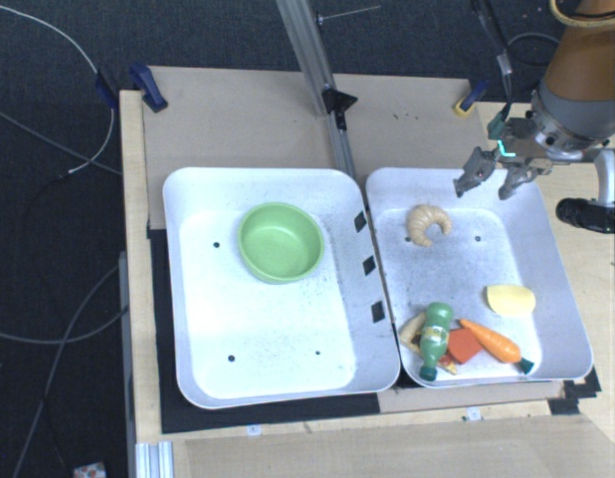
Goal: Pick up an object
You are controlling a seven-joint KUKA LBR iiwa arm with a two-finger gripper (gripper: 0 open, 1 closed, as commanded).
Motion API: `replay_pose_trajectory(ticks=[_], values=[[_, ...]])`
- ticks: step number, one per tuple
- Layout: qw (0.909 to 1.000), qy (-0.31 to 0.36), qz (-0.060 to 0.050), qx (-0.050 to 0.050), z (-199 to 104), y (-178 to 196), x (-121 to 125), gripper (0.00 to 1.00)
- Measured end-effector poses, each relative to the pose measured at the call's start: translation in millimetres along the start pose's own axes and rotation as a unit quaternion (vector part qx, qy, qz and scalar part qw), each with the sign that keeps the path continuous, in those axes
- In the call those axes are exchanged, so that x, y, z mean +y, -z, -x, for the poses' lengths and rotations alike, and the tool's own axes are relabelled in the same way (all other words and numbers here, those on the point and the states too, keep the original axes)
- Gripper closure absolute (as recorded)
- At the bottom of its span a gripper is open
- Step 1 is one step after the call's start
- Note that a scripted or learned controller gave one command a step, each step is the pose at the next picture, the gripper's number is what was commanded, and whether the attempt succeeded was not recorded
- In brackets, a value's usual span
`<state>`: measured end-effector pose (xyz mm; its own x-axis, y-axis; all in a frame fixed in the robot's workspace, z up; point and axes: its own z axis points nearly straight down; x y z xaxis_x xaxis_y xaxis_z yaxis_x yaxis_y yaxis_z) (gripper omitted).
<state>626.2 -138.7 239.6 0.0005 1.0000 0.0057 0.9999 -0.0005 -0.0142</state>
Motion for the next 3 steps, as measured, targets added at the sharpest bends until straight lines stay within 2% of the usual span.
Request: replay_pose_trajectory(ticks=[1, 3], values=[[1.0000, 0.000, 0.003, -0.001, 0.1, 3.6, 1.2, 0.00], [1.0000, 0.000, 0.000, 0.000, -7.3, -84.4, 3.9, 0.00]])
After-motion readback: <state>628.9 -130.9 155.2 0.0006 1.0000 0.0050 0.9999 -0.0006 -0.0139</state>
